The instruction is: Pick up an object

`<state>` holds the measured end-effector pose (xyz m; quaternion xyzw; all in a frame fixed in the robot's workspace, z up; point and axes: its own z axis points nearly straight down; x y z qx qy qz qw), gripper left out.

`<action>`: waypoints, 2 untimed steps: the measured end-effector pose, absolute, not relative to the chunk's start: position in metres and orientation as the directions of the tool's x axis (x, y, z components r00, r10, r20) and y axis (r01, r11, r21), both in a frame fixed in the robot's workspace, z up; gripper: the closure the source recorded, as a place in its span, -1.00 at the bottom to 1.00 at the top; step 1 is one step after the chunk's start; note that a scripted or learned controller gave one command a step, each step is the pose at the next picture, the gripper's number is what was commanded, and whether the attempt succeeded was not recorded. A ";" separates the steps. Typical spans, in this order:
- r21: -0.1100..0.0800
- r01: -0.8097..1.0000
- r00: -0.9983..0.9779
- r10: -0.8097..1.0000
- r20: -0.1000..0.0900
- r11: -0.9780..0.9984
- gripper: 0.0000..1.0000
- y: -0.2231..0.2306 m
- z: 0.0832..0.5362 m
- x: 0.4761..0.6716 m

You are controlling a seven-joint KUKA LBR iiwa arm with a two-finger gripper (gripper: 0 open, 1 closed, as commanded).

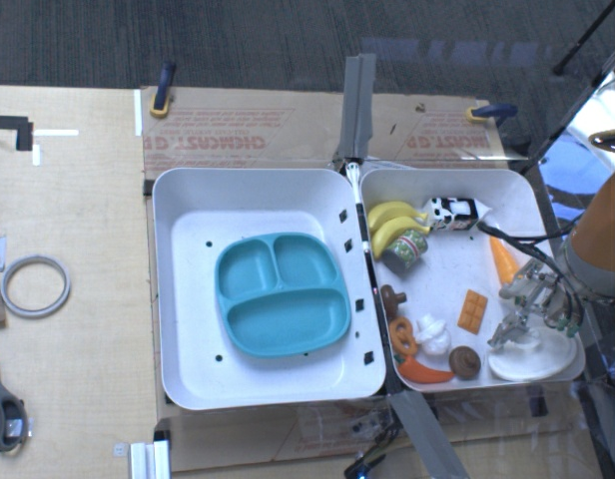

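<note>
Two white bins are set side by side on the desk (78,168). In the left bin (178,297) a blue divided plate (283,294) lies flat and alone. The right bin (522,193) is where the candidates for picking are gathered: bananas (394,225) and a black-and-white toy (453,212) at the far side, a small can (406,249) just near the bananas, an orange stick (503,260) and an orange waffle piece (472,310) toward the middle, and a pretzel (403,335), a white lump (433,335), a brown ball (464,361) and a red pepper (424,371) along the near edge. A white disc (532,362) rests in the near right corner.

The gripper (517,325) is lowered over that disc, presumably for a grasp there. Whether the jaws are open or closed cannot be told, and nothing is seen between them.
</note>
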<state>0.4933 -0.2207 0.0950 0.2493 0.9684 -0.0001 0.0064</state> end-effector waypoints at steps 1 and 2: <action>0.001 0.535 -0.845 0.535 -0.002 0.845 -1.00 -0.168 0.092 0.564; 0.001 0.532 -0.847 0.532 -0.006 0.847 1.00 -0.168 0.102 0.565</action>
